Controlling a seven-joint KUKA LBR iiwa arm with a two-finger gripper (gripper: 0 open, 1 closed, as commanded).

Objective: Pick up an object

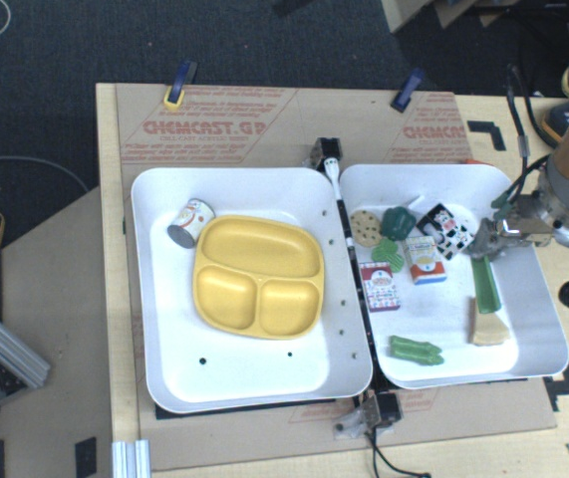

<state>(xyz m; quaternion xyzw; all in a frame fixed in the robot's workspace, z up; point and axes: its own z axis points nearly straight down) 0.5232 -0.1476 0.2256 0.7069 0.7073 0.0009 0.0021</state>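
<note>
Gripper (490,239) hangs over the right bin (538,297); whether it is open or closed I cannot tell. Green-handled brush (485,302) lies directly below the fingers, on the bin floor (not visibly held). Dice-patterned block (449,229) just beside. Nothing lifted; grasp and lift remain.

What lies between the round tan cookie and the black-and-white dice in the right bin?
In the camera view, a dark green lumpy toy lies between cookie and dice.
</note>
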